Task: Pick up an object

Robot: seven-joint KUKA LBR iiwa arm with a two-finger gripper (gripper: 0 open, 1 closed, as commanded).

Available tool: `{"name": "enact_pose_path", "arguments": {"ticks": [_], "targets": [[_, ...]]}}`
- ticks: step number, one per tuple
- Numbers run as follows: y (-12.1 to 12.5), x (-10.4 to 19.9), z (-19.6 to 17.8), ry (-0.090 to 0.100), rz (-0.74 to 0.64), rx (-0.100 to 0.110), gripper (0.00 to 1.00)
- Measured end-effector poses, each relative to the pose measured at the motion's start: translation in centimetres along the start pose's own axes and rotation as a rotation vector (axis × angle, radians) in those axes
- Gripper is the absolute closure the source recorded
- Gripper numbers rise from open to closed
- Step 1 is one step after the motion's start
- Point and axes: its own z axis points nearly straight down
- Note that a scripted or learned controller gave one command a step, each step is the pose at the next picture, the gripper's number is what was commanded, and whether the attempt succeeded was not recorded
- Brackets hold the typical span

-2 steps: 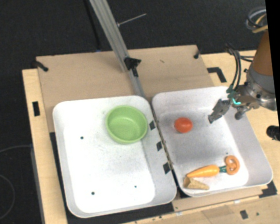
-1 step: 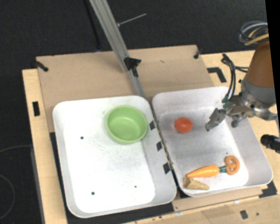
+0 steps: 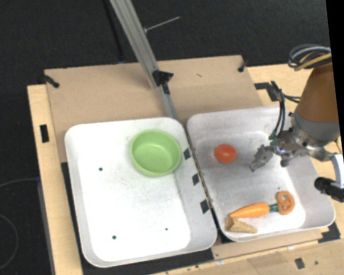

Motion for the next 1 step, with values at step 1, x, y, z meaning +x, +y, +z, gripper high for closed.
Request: {"name": "enact_pose_path", "arguments": {"ticks": [1], "targets": [[-0.11,-0.83,6.05,0.001,0.000,0.001,0.00]]}}
